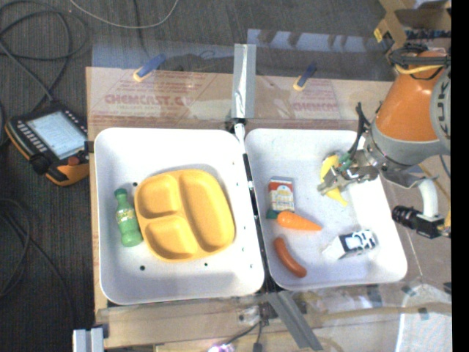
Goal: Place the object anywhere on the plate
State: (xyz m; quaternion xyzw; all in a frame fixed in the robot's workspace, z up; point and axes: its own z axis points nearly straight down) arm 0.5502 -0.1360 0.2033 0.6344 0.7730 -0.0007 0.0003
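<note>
My claw (338, 177) is in the right middle of the frame, low in the right bin (381, 266), right on top of a yellow banana (331, 169). I cannot tell how wide it is open, or if it has the banana at all. The metal bits cover too much of it.

I think the banana is the thing to move, because my claw sits over it. It lies in the upper right part of that bin, close to the back wall. Its long way seems to run from upper left down to lower right, with one end poking out below the claw. I cannot be sure which end is the stem.

Now from big to small. The left bin (110, 270) holds the plate (185, 213), a big yellow one with three parts, lying flat in the middle left of the frame. It lies open to the top, so I could drop something in from above. A green bottle (127, 217) lies just beside it on its left. In the right bin, a carrot (298, 222) points right, a sausage (290, 257) slants below it, a small box (281, 195) sits above it, and a small carton (352, 244) lies lower right.
</note>
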